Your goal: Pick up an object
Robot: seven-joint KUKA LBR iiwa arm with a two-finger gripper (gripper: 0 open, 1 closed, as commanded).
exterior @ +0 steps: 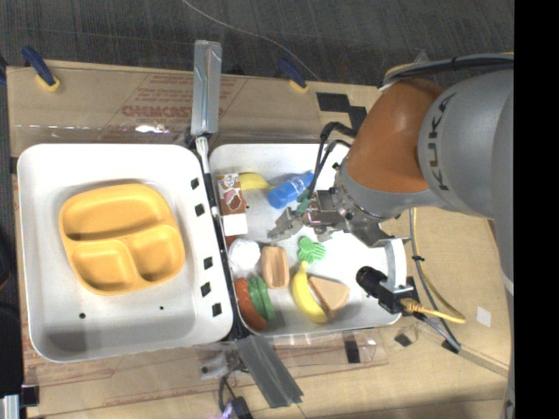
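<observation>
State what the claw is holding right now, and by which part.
Cannot be told. The claw hangs low in the right bin, between the blue bottle and the green toy, but no item visibly sits in it.

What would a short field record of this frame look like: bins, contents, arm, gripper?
left bin: holds a yellow divided tray
right bin: toy food, including a blue bottle, a banana, a green piece
arm: reaches in over the right bin
gripper: low over the right bin's middle, beside the blue bottle
grasp: nothing seen between the fingers
</observation>
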